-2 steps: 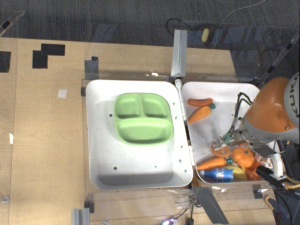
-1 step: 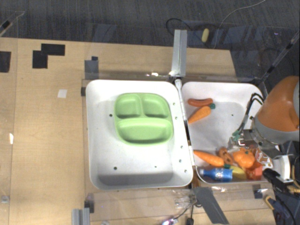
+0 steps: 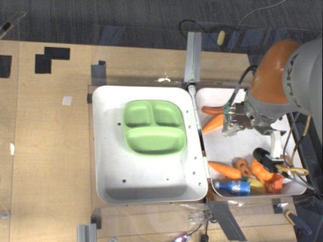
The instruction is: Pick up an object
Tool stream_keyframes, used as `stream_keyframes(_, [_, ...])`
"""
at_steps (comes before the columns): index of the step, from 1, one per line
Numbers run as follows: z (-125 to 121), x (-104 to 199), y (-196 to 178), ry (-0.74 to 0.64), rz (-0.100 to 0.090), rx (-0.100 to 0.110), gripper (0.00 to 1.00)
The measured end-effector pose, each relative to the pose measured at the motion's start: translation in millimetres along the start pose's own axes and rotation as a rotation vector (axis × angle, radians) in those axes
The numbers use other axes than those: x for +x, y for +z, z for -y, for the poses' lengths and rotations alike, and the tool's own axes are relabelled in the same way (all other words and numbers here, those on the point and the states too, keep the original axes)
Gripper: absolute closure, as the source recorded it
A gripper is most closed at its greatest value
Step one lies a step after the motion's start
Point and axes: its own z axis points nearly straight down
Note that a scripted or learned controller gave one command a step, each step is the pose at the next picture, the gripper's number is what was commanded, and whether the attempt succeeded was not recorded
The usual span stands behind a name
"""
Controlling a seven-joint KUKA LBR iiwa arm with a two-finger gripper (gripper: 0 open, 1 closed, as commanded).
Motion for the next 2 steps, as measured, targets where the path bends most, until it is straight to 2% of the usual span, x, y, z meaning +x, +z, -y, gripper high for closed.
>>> stream_keyframes(1, [0.1, -0.2, 0.1, -0.001, 0.000, 0.000, 0.00])
stream_keyframes(2, [-50.1, -39.7, 86.7, 0.004, 0.001, 0.000, 0.00])
